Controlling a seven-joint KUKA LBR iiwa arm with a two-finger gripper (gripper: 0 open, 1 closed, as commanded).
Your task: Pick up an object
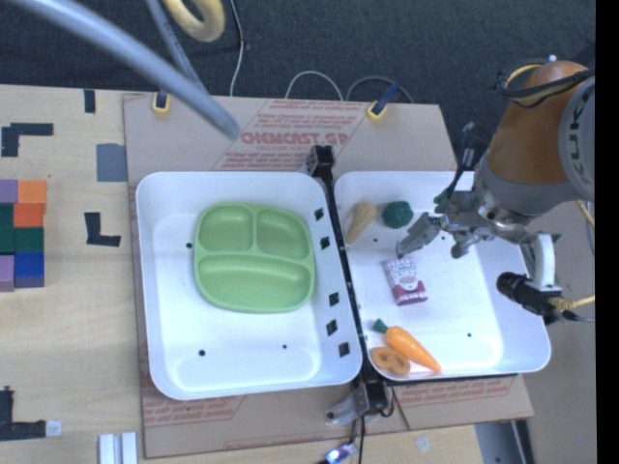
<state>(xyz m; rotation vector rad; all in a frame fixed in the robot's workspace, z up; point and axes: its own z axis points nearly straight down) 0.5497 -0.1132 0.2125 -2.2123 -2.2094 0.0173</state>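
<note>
In the camera view the gripper (437,237) hangs over the right bin (503,341) with its two fingers spread and nothing between them, probably poised to come down on the small red-and-white packet (406,281) lying just below and left of it. The other candidates lie well apart: a green ball (396,214) and a pale cone-shaped piece (360,219) near the divider, a carrot (413,347) and an orange slice (391,361) against the near rim. The packet has bare floor all round, so the fingers have room, while the left bin (164,356) holds a green divided plate (255,257).

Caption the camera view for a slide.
Tool open above right bin holding carrot, red packet; green divided plate in left bin.
</note>
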